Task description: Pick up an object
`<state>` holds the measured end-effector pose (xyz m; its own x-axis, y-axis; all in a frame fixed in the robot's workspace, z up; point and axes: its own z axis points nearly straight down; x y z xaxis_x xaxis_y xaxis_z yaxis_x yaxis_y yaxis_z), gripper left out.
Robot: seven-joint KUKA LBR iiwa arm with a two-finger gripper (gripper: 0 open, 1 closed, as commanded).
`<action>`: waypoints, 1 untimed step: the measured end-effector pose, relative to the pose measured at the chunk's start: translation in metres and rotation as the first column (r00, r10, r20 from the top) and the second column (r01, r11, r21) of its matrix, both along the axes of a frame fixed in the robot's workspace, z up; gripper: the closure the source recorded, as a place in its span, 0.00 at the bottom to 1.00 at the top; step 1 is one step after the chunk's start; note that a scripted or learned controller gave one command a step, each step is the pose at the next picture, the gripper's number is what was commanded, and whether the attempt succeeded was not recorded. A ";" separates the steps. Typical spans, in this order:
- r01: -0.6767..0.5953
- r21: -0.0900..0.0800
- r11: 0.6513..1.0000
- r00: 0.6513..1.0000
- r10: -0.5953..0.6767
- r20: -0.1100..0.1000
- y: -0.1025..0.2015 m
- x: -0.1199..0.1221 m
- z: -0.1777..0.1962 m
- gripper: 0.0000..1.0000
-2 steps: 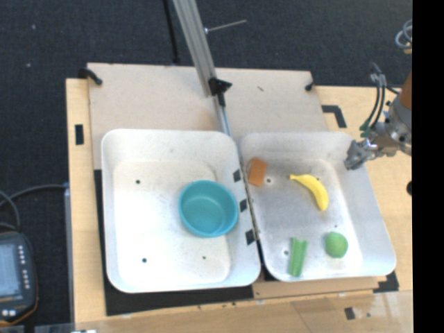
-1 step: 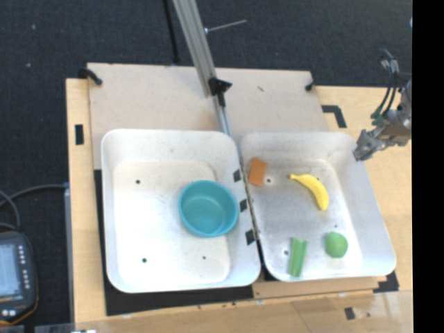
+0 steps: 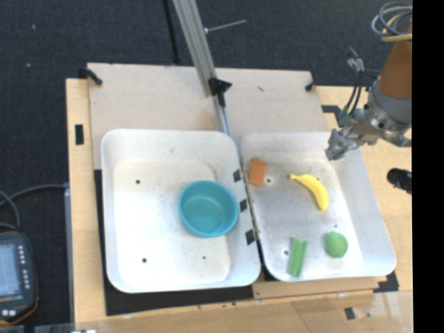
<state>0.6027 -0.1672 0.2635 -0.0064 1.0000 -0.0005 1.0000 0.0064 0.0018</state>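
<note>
Banana [image 3: 312,189] lies near orange block [image 3: 257,173]; claw [image 3: 336,146] above, grip unclear

Looked like smooth matt white plastic, both the left bin [image 3: 125,151] and the right bin [image 3: 364,207], speckled with dark flecks. Seemed glossy teal plastic in the bowl [image 3: 208,208], and smooth plastic in the yellow banana [image 3: 312,189]. Appeared as pale bare wood across the bench [image 3: 80,207], ridged silvery metal along the slanting rail [image 3: 194,37], coarse dark carpet on the floor [image 3: 62,26]
</note>
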 end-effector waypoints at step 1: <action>0.001 0.000 1.000 1.000 -0.001 0.000 0.041 0.013 -0.004 1.00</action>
<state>0.6161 -0.1260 0.2593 -0.0057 1.0000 -0.0007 1.0000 0.0057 0.0022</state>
